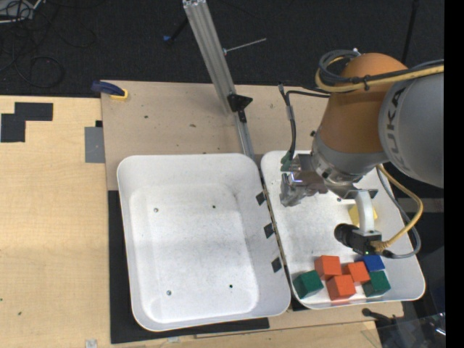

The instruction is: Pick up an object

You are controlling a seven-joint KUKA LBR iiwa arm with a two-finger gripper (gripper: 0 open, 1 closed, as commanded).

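The robot's hand [292,189] hovers low over the right bin [279,167], its grip state impossible to tell; coloured blocks [344,275] lie clustered well below-right of it.

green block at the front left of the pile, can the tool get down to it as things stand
Probably yes. The green block lies at the pile's near-left edge in the right bin, with bare floor on its left. The tool hangs over the same bin, farther back. An orange block touching it may crowd one side.
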